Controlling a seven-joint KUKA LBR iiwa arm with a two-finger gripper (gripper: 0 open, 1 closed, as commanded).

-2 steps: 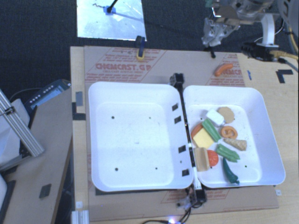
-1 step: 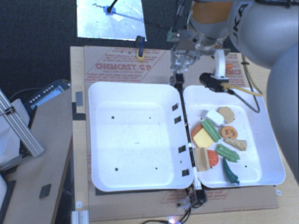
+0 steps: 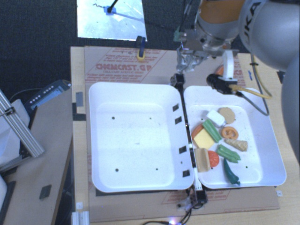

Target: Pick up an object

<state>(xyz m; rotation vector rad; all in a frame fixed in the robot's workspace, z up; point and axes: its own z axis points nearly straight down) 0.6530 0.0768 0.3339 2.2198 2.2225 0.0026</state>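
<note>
Bench: two white bins side by side | toy food (image 3: 218, 142) heaped in right bin (image 3: 267, 139) | gripper (image 3: 186, 65) raised over the bins' far edge | grip: cannot tell | pick not yet made

bench and floor around the work area

a tan wooden bench (image 3: 79, 125) carries a cardboard sheet (image 3: 122, 64) printed with red lettering. at eleven o'clock dark carpet (image 3: 37, 32) covers the floor, with a shiny silver panel (image 3: 110, 13) lying on it. at nine o'clock a ridged metal rail (image 3: 18, 130) slants beside a small dark keypad device (image 3: 47, 93).
</note>
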